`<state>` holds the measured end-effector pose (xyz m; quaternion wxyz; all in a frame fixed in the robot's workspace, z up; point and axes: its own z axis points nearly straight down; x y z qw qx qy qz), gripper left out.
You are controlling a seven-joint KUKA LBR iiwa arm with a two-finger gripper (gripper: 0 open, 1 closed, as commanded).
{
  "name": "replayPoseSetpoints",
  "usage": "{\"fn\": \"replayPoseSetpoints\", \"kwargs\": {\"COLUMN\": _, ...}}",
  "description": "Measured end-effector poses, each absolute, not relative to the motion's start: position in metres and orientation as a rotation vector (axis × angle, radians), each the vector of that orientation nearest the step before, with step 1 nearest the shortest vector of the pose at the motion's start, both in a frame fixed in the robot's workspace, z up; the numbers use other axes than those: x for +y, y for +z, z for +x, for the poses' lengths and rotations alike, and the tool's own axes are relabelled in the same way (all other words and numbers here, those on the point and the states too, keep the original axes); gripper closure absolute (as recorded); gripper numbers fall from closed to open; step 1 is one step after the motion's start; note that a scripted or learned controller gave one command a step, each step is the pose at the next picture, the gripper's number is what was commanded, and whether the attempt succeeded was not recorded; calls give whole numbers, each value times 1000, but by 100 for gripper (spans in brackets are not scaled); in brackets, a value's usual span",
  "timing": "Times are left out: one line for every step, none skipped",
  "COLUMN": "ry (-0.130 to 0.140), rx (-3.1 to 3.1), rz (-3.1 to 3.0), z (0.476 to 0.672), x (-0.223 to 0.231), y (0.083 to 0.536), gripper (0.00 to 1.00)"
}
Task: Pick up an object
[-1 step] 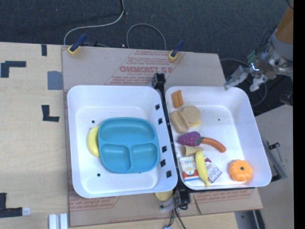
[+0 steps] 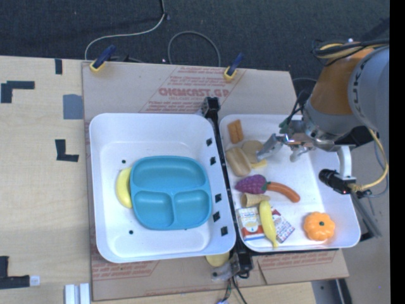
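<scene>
Pincer (image 2: pixel 281 145) hangs open over the right bin (image 2: pixel 329 170), fingers spread and gripping nothing, just right of the tan bread piece (image 2: pixel 239 159). Nearest the camera lie the pumpkin (image 2: pixel 317 226), banana (image 2: pixel 267 220) and small carton (image 2: pixel 250 223); beyond them the grapes (image 2: pixel 251 184) and carrot (image 2: pixel 283 191); farthest, an orange block (image 2: pixel 235 130). I judge this the approach step: next it needs to descend and close on 1 object, probably the bread.

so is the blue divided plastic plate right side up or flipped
Right side up: the blue divided plastic plate shows its three recessed compartments facing up, lying in the left white bin.
</scene>
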<state>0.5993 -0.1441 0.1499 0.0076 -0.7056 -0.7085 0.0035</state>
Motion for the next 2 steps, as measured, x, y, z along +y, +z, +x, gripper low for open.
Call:
{"fn": "replayPoseSetpoints", "kwargs": {"ry": 0, "rx": -2225, "rz": -2221, "z": 542, "x": -109, "y": 84, "gripper": 0}}
{"fn": "replayPoseSetpoints", "kwargs": {"ry": -4, "rx": -2226, "rz": -2225, "z": 546, "x": -111, "y": 98, "gripper": 100}}
